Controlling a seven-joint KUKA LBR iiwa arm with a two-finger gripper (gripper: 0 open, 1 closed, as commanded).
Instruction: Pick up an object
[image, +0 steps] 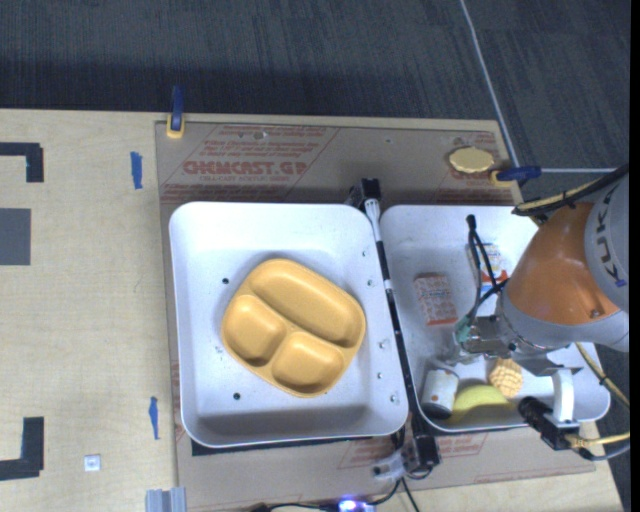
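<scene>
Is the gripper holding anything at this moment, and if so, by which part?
Cannot be told: the gripper is low in the right bin, beside the yellow object and the ridged piece.

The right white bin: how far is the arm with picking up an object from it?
Done: the grey and orange arm has reached into the right white bin, low over its near end. In hand: nothing that I can see; the yellow banana-shaped toy, the small white cylinder and the waffle-patterned yellow piece lie on the floor. Left: grasping and lifting one.

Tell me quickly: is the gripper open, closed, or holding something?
Gripper: cannot be told; it sits low in the right bin, above the banana.
</scene>
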